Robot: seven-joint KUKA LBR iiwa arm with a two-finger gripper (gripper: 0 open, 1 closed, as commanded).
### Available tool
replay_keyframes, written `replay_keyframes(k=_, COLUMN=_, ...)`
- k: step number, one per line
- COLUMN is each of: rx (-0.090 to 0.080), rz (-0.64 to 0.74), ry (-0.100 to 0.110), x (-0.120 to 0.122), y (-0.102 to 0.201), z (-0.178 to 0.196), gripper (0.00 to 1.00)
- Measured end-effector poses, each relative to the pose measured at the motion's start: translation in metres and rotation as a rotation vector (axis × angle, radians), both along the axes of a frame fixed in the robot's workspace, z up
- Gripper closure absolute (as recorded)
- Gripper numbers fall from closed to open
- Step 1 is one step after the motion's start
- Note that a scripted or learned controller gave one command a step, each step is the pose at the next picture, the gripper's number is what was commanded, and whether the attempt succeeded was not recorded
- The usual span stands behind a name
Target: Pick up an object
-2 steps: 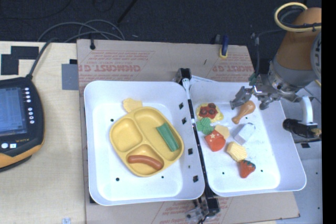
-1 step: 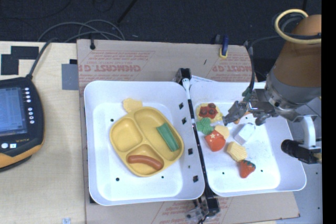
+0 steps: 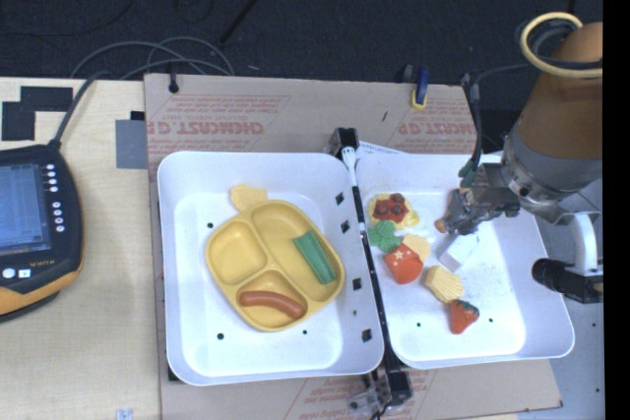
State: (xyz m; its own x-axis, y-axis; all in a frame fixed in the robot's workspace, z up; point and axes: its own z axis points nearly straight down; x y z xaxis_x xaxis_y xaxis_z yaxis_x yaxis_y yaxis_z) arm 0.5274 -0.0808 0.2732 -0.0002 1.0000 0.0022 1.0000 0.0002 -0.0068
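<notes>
The right bin (image 3: 512, 334) holds several toy foods: a small pizza-like piece with red topping (image 3: 392, 209), a green leafy piece (image 3: 383, 235), a red tomato-like piece (image 3: 403, 265), a pale yellow block (image 3: 416, 245), a yellow corn-like chunk (image 3: 443, 284) and a strawberry (image 3: 463, 315). My gripper (image 3: 459, 221) hangs low over the right bin's upper middle, just right of the pizza piece. A light grey flat piece (image 3: 455, 254) lies just below it. I see nothing clearly between the fingers.
The left bin (image 3: 187, 330) holds a yellow divided plate (image 3: 226, 256) with a green bean-like piece (image 3: 316, 256) and a sausage (image 3: 272, 302). A teach pendant (image 3: 30, 221) lies on the bench at far left. Clamps join the bins along the middle divider (image 3: 356, 241).
</notes>
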Motion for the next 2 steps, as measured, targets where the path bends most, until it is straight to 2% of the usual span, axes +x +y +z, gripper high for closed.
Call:
replay_keyframes(k=1, rx=0.001, rz=0.01, ry=-0.017, x=-0.021, y=0.079, z=0.123, gripper=1.0)
replay_keyframes(k=2, rx=0.0, rz=0.008, ry=-0.013, x=-0.052, y=0.137, z=0.206, gripper=1.0)
